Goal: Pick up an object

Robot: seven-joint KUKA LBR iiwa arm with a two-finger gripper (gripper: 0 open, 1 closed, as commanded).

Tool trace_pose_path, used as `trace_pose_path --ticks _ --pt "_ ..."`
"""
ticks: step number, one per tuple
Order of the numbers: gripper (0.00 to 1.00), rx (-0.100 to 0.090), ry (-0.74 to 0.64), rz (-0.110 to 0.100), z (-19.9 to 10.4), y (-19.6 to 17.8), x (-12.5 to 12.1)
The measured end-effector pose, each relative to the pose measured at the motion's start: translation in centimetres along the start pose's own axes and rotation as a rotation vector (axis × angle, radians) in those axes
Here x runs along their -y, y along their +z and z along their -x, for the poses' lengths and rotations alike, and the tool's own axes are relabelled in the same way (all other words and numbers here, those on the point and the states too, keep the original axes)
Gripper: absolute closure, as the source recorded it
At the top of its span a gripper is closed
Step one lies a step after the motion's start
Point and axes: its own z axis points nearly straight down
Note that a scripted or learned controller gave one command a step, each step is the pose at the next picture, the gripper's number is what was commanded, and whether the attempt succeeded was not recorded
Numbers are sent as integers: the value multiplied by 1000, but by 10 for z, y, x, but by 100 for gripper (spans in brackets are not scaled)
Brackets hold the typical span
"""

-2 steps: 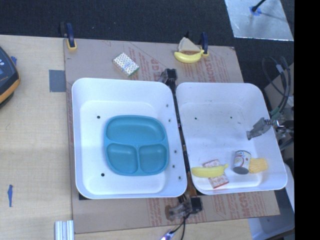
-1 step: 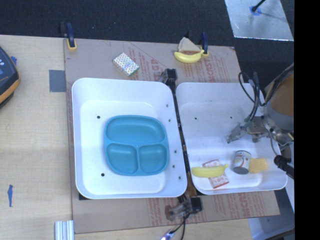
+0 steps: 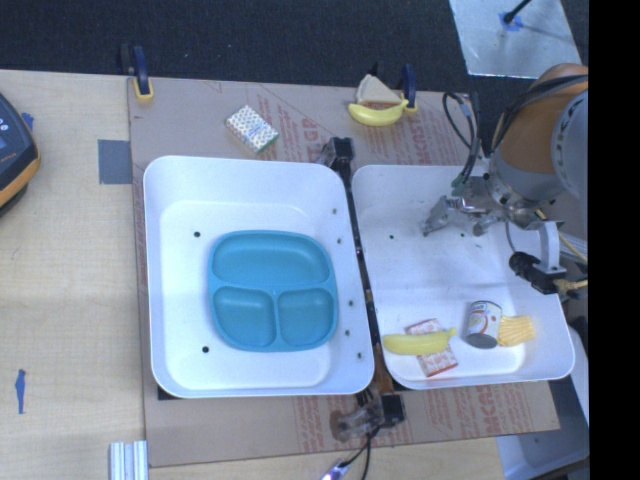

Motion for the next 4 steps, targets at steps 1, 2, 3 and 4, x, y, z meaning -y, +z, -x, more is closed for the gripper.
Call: trace_pose_path --ticks 1,2,3,4 --pt "0 1 0 -2 -18 -39 60" --pt "0 1 0 -3 27 1 136" --pt "100 2 -6 -4 27 -9 136" --pt "100 1 -3 -1 -42 -64 112"
